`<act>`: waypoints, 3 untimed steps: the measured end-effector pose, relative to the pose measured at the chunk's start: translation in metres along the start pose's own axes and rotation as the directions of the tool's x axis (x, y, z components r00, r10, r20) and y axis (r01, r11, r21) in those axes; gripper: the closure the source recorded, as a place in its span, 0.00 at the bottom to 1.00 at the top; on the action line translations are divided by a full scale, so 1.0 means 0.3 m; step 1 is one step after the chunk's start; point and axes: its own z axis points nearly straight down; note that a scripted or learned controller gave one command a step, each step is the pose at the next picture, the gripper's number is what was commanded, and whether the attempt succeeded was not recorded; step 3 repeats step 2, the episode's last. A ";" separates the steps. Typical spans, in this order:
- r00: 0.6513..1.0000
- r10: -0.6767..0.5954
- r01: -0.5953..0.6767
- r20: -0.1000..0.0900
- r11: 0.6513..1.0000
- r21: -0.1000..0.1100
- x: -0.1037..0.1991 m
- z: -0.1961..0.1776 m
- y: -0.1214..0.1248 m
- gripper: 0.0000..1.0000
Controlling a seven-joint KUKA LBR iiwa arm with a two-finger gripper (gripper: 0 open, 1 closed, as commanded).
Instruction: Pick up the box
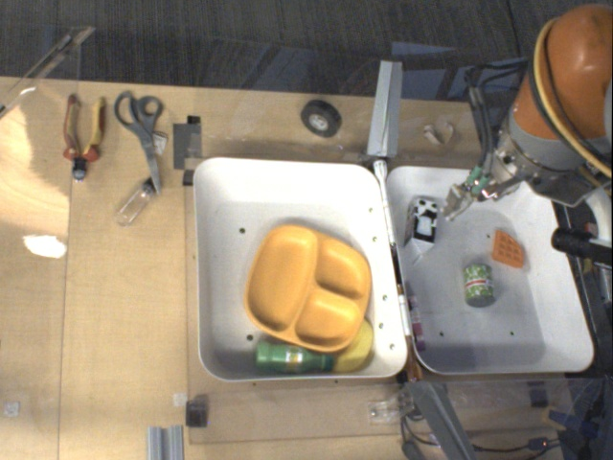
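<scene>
A black-and-white box (424, 220) lies near the left wall of the right bin (575, 353), just left of and below the gripper (458, 199). Whether the gripper is open cannot be told. A green can (478, 284) and orange packet (509, 249) lie nearby. The left bin (220, 257) holds a yellow divided tray (308, 287).

Arm (565, 84) is a chunky rounded thing, big glossy orange band on a grey body, black cables (488, 84) looping beside it, slim metallic gripper (458, 199) at the tip.
</scene>
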 end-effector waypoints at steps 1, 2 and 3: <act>0.976 -0.217 0.217 -0.002 0.976 0.001 0.128 0.172 0.007 1.00; 1.000 0.029 -0.029 0.000 1.000 -0.002 0.294 -0.236 0.096 1.00; 1.000 0.029 -0.029 0.000 1.000 -0.002 0.294 -0.236 0.096 1.00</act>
